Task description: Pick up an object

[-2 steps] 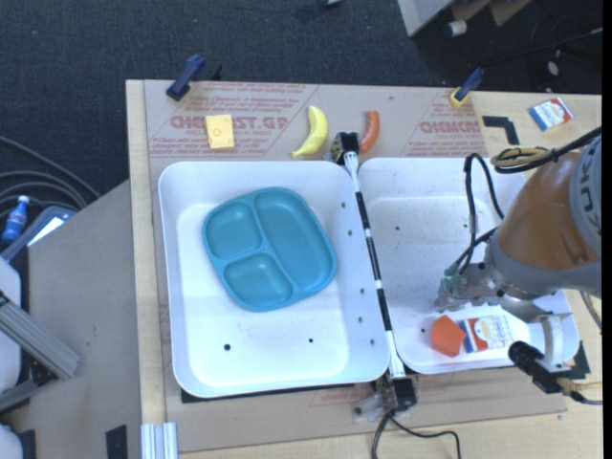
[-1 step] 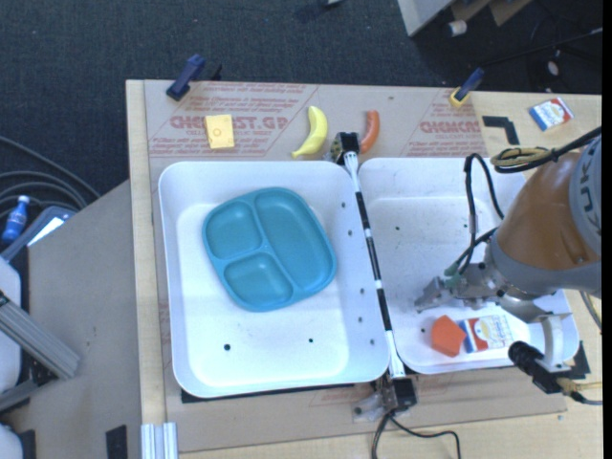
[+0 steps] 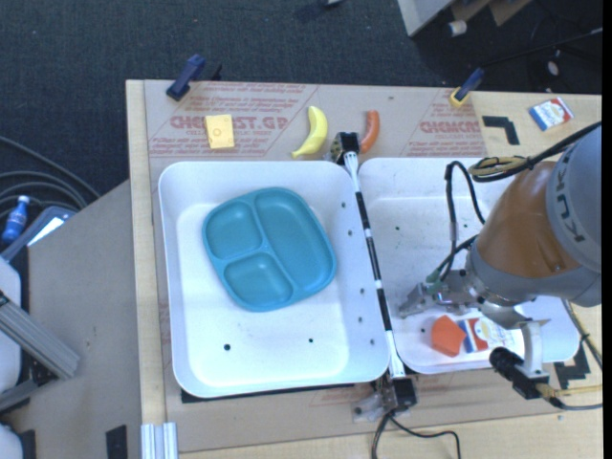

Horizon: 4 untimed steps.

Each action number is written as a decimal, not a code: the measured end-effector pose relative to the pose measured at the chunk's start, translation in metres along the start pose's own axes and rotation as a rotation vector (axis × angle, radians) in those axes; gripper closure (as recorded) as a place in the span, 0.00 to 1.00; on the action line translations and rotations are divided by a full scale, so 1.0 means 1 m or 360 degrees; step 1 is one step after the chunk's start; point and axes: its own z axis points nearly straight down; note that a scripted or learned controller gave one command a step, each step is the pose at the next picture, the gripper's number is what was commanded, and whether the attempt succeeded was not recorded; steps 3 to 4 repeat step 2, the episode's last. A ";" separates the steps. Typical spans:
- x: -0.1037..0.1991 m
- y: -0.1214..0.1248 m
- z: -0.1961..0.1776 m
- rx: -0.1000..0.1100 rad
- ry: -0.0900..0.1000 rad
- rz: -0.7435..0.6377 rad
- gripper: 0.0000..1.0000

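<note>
**Reaching into the right bin, near corner**

Reaching in from the right, the arm (image 3: 535, 237) hangs low over the right bin (image 3: 411, 199), its orange band covering much of that bin's right half. The gripper (image 3: 430, 299) sits at the arm's left end, over the near part of the bin floor; whether its fingers stand wide or narrow I cannot tell, and nothing shows between them.

Just beside the gripper, on its near side, an orange block (image 3: 446, 336) lies on the bin floor. Touching the block on its right is a flat packet (image 3: 483, 336) printed in red, white and blue, partly hidden under the arm. Both rest in the bin's near right corner.

The left bin (image 3: 182, 285) holds a blue divided plate (image 3: 269, 248), lying flat with its three compartments facing up, in the far middle of the bin.

On the bench (image 3: 153, 122) beyond the bins' far rims lie a yellow banana (image 3: 313, 132), an orange carrot-like piece (image 3: 369, 131) to its right, and a yellow square block (image 3: 219, 132) well to the left.
</note>
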 end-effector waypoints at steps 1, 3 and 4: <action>-0.001 0.000 -0.010 -0.0002 -0.0002 0.0003 1.00; -0.001 0.000 -0.010 -0.0002 -0.0001 0.0003 0.00; -0.001 0.000 -0.010 -0.0002 -0.0001 0.0003 0.00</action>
